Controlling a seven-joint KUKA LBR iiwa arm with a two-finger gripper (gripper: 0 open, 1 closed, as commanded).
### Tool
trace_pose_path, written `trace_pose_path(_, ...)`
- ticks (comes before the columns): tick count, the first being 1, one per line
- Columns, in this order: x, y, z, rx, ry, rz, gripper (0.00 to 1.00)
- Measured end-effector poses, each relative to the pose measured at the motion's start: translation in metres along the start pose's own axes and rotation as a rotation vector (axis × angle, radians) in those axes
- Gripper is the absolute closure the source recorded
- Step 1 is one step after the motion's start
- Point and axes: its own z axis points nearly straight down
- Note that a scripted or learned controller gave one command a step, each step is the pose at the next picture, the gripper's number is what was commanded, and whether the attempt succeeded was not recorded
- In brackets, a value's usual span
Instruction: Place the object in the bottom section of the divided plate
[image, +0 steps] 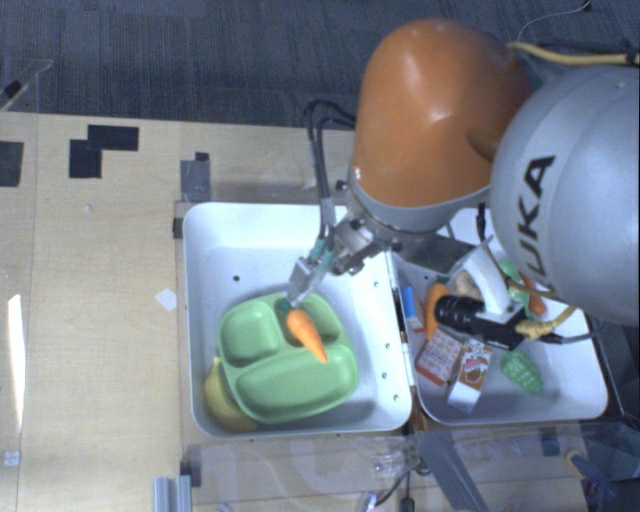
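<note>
While arm reaches in from right, gripper (297, 296) hangs low over left bin (200, 300), tip right at top end of orange carrot (307, 334). Fingers look pressed on carrot top, maybe pinching it; view too small to be sure. Carrot lies tilted on green divided plate (285, 385), across ridge between 2 top sections and 1 big bottom section. Yellow thing (218, 400) peeks from under plate's left edge. Right bin (590, 400) holds small packets and toys.

Light wood bench (90, 330) carries left white bin (205, 300); right white bin (590, 395) touching beside it.
</note>
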Motion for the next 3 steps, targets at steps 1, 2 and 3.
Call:
trace_pose_path(1, 0.0000, 0.0000, 0.0000, 0.000, 0.000, 0.000, 0.00)
trace_pose_path(2, 0.0000, 0.0000, 0.0000, 0.000, 0.000, 0.000, 0.00)
trace_pose_path(3, 0.0000, 0.0000, 0.0000, 0.000, 0.000, 0.000, 0.00)
